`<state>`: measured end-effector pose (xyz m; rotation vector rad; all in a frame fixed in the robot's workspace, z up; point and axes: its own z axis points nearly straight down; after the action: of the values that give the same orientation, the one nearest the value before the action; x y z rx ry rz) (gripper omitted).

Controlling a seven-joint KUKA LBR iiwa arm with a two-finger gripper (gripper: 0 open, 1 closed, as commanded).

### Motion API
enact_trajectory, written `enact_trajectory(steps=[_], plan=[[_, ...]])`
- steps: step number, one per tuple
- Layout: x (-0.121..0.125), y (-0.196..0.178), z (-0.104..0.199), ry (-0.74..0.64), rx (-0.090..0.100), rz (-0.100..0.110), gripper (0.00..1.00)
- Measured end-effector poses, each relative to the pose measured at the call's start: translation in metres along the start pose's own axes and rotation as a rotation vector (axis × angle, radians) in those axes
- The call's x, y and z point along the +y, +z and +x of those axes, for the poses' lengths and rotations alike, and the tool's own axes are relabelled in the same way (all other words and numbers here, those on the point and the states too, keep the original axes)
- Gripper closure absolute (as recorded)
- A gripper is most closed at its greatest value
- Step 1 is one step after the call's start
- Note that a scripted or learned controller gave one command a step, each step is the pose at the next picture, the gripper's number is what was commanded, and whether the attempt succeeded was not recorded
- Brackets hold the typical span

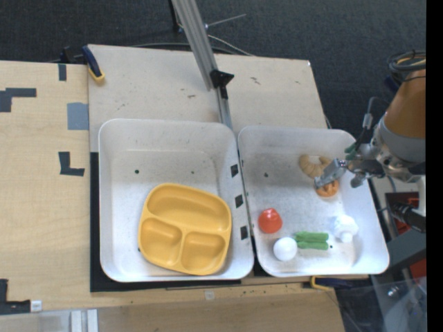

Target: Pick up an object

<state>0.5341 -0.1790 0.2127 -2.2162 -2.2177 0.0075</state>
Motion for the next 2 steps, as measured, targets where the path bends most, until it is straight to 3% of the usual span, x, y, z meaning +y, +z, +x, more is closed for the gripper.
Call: enact_trajectory(steps=[2], plan=[[-0.008,0.122,0.008,-0.001,0.001,0.000,0.00]])
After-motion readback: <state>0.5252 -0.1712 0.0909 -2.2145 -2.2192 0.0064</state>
